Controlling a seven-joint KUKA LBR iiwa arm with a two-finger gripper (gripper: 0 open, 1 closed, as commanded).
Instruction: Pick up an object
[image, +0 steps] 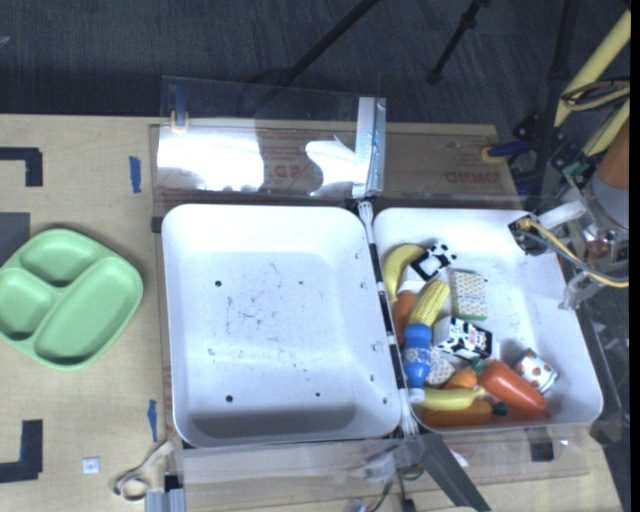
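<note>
Two shallow white plastic bins sit side by side; your targets lie heaped in the right-hand white bin (560, 330), against its left wall, probably tumbled there. Note the yellow plastic banana (400, 262) at the heap's far end, the orange toy carrot (515, 388) at its near end. Beyond that bin's right rim, the arm's grey gripper (580, 262); I cannot tell its grasp state.

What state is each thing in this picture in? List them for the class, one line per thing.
Left bin: no objects inside.
Right bin: holds a heap of toy food along its left side.
Banana: lying at the heap's top.
Corn cob: lying tilted.
Carrot: lying flat.
Green divided plate: right way up on the bench.
</note>
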